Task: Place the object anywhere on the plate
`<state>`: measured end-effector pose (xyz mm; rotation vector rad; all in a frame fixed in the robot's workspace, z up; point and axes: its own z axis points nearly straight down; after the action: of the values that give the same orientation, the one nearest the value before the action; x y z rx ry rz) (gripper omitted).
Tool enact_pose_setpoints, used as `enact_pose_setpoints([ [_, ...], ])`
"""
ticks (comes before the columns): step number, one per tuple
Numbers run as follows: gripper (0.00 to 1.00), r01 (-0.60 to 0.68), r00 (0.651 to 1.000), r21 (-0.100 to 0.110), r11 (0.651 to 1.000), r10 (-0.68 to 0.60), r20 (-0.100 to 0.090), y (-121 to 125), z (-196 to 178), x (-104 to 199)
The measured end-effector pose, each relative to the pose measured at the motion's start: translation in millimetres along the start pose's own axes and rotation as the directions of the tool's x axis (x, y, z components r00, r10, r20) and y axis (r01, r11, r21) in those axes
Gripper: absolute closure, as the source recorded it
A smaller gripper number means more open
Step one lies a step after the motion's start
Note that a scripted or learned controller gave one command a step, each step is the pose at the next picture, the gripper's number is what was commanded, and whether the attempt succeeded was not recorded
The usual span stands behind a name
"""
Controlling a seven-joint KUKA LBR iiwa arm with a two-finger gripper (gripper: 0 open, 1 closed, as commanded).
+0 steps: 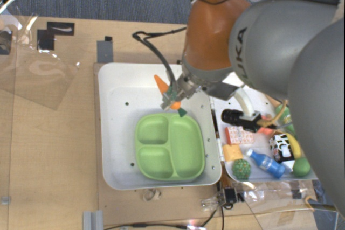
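You can't tell how the gripper (173, 98) is set; its tip sits over a small orange carrot-shaped toy (160, 83) just beyond the green plate's (170, 146) far rim, in the left bin (116, 116). The toy looks light, stiff and smooth; grasp it across its thicker middle.
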<state>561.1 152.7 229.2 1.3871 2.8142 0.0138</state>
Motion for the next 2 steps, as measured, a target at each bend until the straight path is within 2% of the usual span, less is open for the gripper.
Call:
enact_pose_setpoints([
  [1,0.00,-0.009,1.000,0.003,1.000,0.009,0.003,-2.9,0.6,-5.8],
  [2,0.00,0.302,0.953,0.000,0.953,-0.302,0.005,-13.2,125.8,-28.3],
])
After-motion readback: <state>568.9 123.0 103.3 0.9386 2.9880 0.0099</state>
